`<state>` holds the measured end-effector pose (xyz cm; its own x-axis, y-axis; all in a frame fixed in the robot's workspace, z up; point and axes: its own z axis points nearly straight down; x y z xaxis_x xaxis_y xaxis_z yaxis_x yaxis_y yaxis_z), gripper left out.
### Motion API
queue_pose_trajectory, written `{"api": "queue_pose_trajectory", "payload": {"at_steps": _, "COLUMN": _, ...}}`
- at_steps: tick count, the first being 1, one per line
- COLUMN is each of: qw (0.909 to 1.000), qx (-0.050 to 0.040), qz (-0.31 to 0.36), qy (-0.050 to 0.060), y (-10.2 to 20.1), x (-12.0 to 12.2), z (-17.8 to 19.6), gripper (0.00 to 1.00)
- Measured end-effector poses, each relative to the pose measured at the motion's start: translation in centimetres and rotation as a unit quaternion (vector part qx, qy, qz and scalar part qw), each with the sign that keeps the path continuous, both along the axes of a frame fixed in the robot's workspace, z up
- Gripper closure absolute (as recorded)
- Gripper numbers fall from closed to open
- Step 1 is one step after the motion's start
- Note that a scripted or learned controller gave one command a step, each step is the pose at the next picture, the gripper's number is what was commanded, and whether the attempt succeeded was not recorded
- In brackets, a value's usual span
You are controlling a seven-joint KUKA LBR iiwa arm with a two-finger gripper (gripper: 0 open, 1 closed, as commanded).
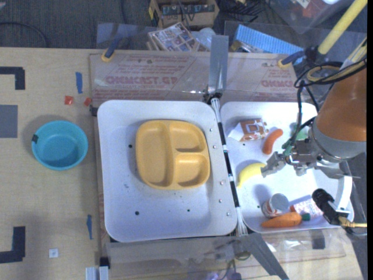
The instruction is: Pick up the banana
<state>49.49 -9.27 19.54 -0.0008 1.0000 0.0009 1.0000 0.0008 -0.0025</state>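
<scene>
The banana (250, 172) lies in the right bin (252, 206), at its left side and close to the wall shared with the left bin (111, 179). It is curved, and its right end points toward the gripper (272, 167). The gripper sits at that end, touching it or just short of it; the view does not settle which. Whether the gripper is wide, narrow or closed on anything cannot be told from this angle, and the banana rests on the bin floor.

The arm (347, 118) comes in from the right, over the right half of that bin.

Above the banana, near the bin's far edge, lies a small white carton (252, 129) with brown print. Just beside it to the right lies an orange-red sausage (271, 140), tilted. Below the banana, toward the near edge, stands a small can (278, 203) with a grey top. A carrot (283, 220) lies just beside the can, along the near wall. A flat packet (305, 206) lies to the right of the can.

The left bin holds a yellow divided plate (173, 154), set near its middle.

A blue bowl (59, 144) stands on the bench (35, 74), well apart from both bins, to their left. A cardboard sheet (145, 77) with red lettering lies behind the bins.
</scene>
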Motion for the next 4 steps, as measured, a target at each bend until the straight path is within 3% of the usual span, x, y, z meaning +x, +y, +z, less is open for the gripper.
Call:
{"api": "queue_pose_trajectory", "payload": {"at_steps": 1, "qw": 0.9982, "qx": -0.0006, "qz": 0.059, "qy": -0.014, "y": -1.0, "x": 5.9, "z": -9.2, "gripper": 0.0}}
{"api": "queue_pose_trajectory", "payload": {"at_steps": 2, "qw": 0.9972, "qx": -0.0035, "qz": 0.072, "qy": -0.019, "y": -0.5, "x": 5.6, "z": -9.6, "gripper": 0.0}}
{"api": "queue_pose_trajectory", "payload": {"at_steps": 3, "qw": 0.9955, "qx": -0.0032, "qz": 0.093, "qy": -0.018, "y": -0.3, "x": 3.4, "z": -9.7, "gripper": 0.0}}
{"api": "queue_pose_trajectory", "payload": {"at_steps": 4, "qw": 0.959, "qx": -0.0058, "qz": 0.283, "qy": -0.018, "y": -0.5, "x": 2.4, "z": -9.7, "gripper": 0.0}}
